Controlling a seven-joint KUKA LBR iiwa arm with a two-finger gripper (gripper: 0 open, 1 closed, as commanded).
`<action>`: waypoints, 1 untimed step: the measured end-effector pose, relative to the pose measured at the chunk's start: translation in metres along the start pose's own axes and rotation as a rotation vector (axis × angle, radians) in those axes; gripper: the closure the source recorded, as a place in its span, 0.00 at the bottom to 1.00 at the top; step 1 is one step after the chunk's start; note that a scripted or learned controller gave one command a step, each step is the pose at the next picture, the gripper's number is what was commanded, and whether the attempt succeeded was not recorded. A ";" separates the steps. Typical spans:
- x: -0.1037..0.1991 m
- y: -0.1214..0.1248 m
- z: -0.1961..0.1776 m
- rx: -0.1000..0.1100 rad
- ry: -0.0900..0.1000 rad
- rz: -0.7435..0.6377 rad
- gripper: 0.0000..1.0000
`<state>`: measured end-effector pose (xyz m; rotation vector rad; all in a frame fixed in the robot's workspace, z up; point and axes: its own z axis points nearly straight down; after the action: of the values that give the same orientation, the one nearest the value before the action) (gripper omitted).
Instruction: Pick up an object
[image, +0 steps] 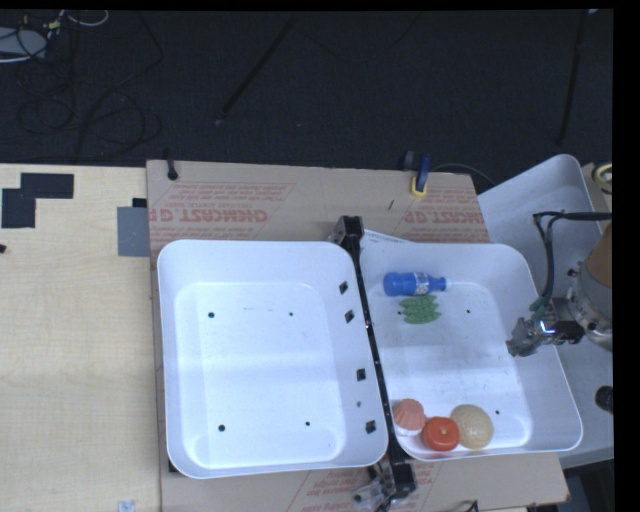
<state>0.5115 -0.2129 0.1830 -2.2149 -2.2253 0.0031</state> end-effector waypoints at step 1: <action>0.001 -0.008 0.001 0.001 0.001 0.003 1.00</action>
<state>0.5031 -0.2122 0.1821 -2.2177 -2.2204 0.0030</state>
